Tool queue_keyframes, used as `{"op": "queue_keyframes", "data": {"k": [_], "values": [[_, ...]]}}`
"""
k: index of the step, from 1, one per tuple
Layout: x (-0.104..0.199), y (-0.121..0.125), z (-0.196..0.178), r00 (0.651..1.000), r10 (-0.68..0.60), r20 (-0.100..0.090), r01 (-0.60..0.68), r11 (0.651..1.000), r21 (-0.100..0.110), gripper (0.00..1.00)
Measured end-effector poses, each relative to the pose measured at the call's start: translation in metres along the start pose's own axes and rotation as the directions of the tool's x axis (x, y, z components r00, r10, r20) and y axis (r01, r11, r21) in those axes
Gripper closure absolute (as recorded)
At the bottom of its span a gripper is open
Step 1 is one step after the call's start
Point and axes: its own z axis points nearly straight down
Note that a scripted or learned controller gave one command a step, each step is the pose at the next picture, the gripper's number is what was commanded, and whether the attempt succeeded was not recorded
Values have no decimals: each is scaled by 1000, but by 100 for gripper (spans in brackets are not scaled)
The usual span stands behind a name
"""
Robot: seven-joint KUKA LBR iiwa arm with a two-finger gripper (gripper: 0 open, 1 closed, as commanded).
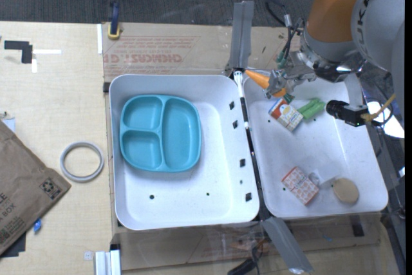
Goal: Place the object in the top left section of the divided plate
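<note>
A blue divided plate (159, 132) lies in the left bin (187, 206), with two small sections on its left and one long section on its right. My gripper (279, 84) hangs low over the back left corner of the right bin (360, 158). It sits between an orange carrot-like piece (257, 78) and a small orange-and-white carton (286, 116). A green stick-shaped item (310, 107) lies just right of the carton. Whether anything sits in the gripper is hidden by the wrist.
A checked red-and-white packet (300, 185) and a tan round item (346, 190) lie at the front of the right bin. On the bench to the left are a tape ring (82, 160) and a brown box (19, 193).
</note>
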Motion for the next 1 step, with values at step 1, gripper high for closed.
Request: {"op": "queue_keyframes", "data": {"k": [1], "values": [[64,4,19,999,-52,-2,52,999,1,100]]}}
